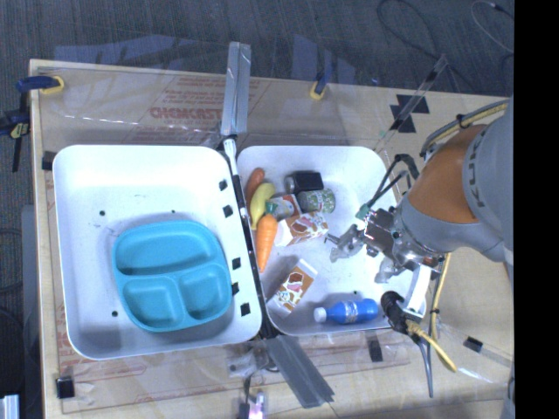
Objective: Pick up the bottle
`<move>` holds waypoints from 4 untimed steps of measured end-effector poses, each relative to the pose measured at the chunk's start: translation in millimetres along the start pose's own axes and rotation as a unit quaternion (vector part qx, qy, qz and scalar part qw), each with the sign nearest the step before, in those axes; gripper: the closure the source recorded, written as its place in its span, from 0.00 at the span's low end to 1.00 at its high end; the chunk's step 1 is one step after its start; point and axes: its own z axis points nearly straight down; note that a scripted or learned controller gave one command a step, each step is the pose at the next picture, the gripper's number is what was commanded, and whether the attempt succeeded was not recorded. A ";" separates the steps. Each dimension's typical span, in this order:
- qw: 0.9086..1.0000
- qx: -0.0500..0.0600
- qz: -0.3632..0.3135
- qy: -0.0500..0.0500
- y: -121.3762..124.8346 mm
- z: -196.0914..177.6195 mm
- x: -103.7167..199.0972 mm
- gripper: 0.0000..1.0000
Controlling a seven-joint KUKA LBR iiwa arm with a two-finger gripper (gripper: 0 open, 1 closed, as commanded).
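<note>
Looking down on my bench (131, 90): a pale wooden top under clear plastic sheeting with faint red lettering, clamps at its far edge, dark grey carpet beyond and loose cables at the upper right.

Left bin (79, 190): white, shallow, holding a blue divided tray (170, 273) toward its near side.

Right bin (349, 160): white, shallow. Along its left wall I list a banana (260, 201), a carrot (265, 243) and a reddish item behind them. Near the middle sit a dark box (306, 182), a small round can (320, 202) and a printed packet (306, 227). A small carton (293, 288) lies nearer the front.

The bottle (349, 311): blue body, white cap end pointing left, lying on its side by the bin's near wall.

The gripper (349, 241): over the right half of that bin, above and apart from the bottle, on the grey arm (454, 195) with its orange band. I can't tell how far the jaws are parted; nothing shows between them.
</note>
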 end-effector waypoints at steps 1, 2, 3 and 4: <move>1.000 0.001 -0.001 0.000 -8.1 50.6 13.8 0.00; 0.999 0.001 -0.037 0.000 6.1 30.6 44.4 0.00; 1.000 0.002 -0.019 0.001 -9.2 7.8 15.2 0.00; 1.000 0.001 -0.019 0.000 -2.3 41.6 3.3 0.00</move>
